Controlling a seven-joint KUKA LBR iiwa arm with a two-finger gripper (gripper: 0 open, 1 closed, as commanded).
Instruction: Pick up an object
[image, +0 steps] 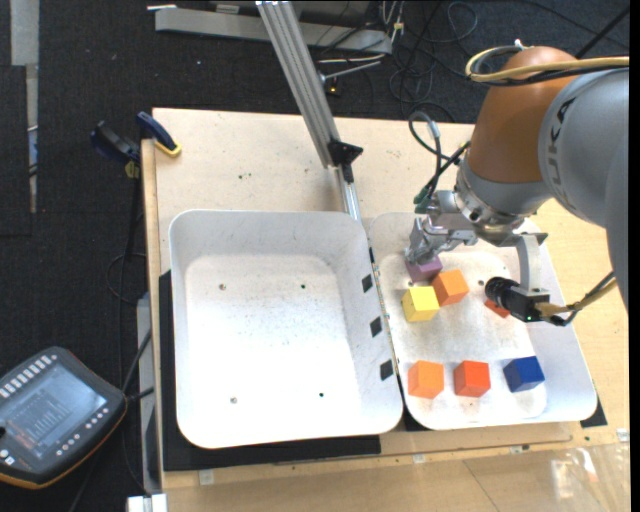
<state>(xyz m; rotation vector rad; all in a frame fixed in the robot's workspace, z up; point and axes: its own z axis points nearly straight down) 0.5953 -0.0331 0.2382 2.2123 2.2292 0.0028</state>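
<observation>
The gripper (425, 252) hangs over the upper left part of the right bin (560, 390), its grey fingers pointing down onto a purple block (424, 267); the block sits right at the fingertips, touching them, but whether it is pinched between them or merely under them cannot be told, and the width of the opening is hidden by the wrist above. Just below the purple block lies a yellow cube (421, 302), with an orange cube (451, 286) touching it on the upper right. Along the lower part of the same bin stand three more blocks in a row: an orange one (427, 379), a red-orange one (472, 379) and a blue one (523, 373). A small red piece (496, 307) shows near the bin's right side, partly hidden by a black fitting (515, 298) on the arm. The left bin (270, 325) fills the middle of the frame, its floor speckled with dark marks. A pendant with a screen (50, 412) lies at lower left, cut off by the frame's edge.
</observation>
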